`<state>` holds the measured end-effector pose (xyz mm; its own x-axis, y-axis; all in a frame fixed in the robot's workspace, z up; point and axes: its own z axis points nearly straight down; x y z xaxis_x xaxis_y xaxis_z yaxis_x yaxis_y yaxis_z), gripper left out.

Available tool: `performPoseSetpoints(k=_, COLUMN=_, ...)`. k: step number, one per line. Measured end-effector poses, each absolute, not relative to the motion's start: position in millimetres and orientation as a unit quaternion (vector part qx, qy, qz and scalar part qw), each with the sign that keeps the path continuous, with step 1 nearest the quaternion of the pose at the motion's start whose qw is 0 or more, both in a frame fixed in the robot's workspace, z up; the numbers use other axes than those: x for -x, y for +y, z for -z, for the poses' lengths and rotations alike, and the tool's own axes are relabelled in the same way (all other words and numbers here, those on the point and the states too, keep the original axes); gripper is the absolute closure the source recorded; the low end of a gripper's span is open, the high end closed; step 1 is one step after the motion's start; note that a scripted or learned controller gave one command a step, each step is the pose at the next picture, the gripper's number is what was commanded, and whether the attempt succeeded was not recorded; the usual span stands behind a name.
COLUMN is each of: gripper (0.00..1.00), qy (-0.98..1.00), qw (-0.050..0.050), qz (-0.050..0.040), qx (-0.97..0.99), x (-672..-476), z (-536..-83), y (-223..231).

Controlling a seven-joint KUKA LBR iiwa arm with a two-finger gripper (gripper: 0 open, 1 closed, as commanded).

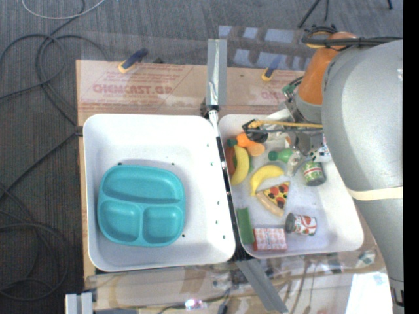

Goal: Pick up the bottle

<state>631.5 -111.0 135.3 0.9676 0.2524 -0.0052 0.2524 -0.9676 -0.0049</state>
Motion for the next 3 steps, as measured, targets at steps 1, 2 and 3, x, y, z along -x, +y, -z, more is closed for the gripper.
performPoseSetpoints(k=1, gripper=0.0, qy=-0.108, qw=-0.001, qz=0.0012, qx=0.994, x=-645.0, z=-87.8, y=-150.3)
performPoseSetpoints(k=2, gripper=0.0, qy=-0.105, qw=0.002, qz=-0.0056, qx=0.995, x=-653.3, z=-88.2, y=-150.6)
performPoseSetpoints(k=3, gripper=1.0, qy=-0.11, qw=-0.002, qz=-0.003, qx=0.994, x=-654.7, z=-97.2, y=-150.1)
